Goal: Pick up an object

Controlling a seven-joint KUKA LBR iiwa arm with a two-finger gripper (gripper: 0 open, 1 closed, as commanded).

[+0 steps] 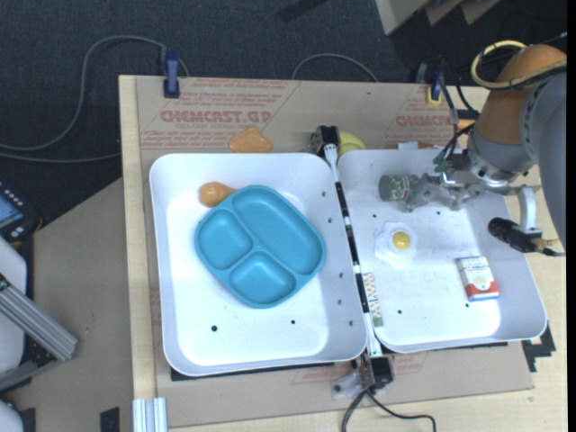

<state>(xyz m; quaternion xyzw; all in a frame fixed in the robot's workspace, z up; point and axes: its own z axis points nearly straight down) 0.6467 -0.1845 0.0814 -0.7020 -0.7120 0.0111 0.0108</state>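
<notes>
Grey can [394, 186] in rt bin [432, 331], gripper [421, 193] beside it, finger state unclear

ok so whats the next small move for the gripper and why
Probably ease toward the grey object in the right bin and close on it: the gripper sits right beside it at the bin's far end, nothing visibly between its fingers.

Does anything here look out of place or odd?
Yes: an orange toy and a yellow one lie outside the bins, on the board behind them. The blue tray sits askew in the left bin.
</notes>
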